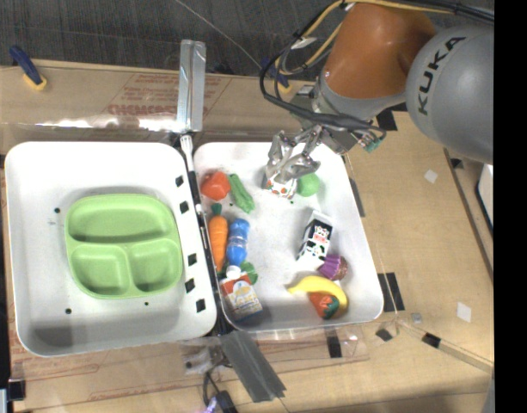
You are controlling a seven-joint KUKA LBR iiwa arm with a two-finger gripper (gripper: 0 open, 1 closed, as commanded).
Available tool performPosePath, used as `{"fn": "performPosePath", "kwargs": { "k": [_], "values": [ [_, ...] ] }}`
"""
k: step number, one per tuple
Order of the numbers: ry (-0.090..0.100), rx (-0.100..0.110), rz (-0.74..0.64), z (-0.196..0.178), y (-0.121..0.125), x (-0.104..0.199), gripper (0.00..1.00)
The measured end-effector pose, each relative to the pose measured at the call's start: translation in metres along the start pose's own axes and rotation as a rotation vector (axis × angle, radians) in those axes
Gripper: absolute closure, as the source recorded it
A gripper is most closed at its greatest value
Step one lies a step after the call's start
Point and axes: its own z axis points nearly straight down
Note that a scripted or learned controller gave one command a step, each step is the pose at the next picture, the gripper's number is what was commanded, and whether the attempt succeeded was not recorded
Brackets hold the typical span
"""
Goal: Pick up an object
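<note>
**Get a firm hold before lifting**

Brown board covers the surface (pixel 418 256), and two white bins sit on it side by side. One bin (pixel 22 231) has a green tray (pixel 121 243) in it. The other bin (pixel 366 274) is full of toys.

At the back of the toy bin, the tool (pixel 284 172) reaches down. Its silver fingers (pixel 277 157) look close together, right over a small white and red toy (pixel 282 188). A green ball (pixel 309 184) sits just beside it. I can't tell if the small toy is really between the fingers or only under them.

More toys lie toward the front: a tomato (pixel 214 186), a carrot (pixel 217 235), a blue bottle (pixel 237 241), a cow carton (pixel 315 239), a purple toy (pixel 332 268) and a banana (pixel 310 286).

To do this step well, I think the tool should squeeze the small toy in the middle, not at its edge. It should go straight up and slowly. The green ball is very close, so it could get bumped away. The bin wall is near too, so the tool should stay clear of it.
</note>
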Motion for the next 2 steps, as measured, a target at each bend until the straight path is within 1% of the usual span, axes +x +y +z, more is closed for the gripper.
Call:
{"fn": "performPosePath", "kwargs": {
  "k": [1, 2],
  "values": [
    [0.006, -0.009, -0.117, 0.0364, -0.0453, 0.046, 1.0],
    [0.003, -0.007, -0.168, 0.0425, -0.0536, 0.0519, 1.0]
  ]
}}
